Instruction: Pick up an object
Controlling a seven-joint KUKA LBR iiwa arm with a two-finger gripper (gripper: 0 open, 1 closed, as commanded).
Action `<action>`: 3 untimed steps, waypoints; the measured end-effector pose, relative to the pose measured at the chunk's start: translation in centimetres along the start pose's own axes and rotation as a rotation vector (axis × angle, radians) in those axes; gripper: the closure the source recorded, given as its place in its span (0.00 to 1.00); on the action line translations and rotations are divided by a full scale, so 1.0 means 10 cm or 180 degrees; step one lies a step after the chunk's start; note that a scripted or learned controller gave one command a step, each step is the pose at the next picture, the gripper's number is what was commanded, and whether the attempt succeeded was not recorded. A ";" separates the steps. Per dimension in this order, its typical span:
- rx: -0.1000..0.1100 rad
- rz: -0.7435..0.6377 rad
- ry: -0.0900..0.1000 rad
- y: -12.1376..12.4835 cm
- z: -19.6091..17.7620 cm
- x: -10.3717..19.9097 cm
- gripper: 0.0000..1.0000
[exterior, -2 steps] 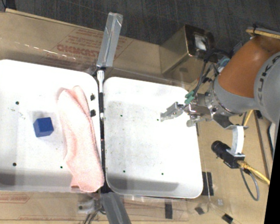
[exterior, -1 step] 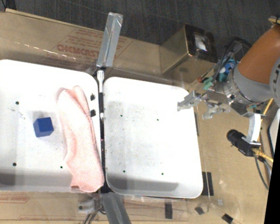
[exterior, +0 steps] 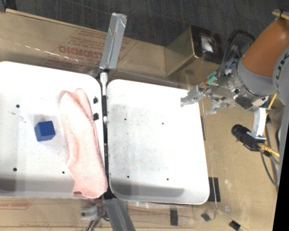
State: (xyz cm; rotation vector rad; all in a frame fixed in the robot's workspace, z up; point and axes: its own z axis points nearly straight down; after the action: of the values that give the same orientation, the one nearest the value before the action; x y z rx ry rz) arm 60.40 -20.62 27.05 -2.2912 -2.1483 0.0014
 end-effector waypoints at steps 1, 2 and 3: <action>0.0008 0.0095 0.0006 -0.28 -0.19 -0.02 0.00; 0.0012 -0.0156 0.0005 -0.37 -0.09 0.00 0.00; 0.0000 -0.0127 -0.0004 -0.33 -0.08 -0.03 0.00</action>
State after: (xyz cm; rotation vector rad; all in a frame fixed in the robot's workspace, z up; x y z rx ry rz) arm 57.09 -20.72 27.81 -2.2483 -2.1941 0.0028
